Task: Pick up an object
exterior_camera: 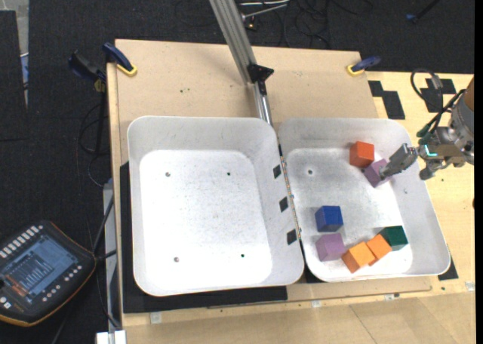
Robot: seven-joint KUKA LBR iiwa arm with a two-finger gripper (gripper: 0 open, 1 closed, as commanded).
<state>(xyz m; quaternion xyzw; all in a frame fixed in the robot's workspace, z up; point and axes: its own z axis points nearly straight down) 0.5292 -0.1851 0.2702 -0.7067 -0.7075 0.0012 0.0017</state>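
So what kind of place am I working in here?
Most likely a robotics lab bench, not a home or a shop: two shallow white bins on a clamped board, small coloured blocks as test objects, a teach pendant and loose cables on the dark floor.

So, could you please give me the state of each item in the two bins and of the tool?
orange cube: resting in right bin, near its far wall
purple block: resting beside a tool finger
blue cube: resting alone
second purple cube: resting
second orange cube: touching green cube
tool: over right bin's far right corner
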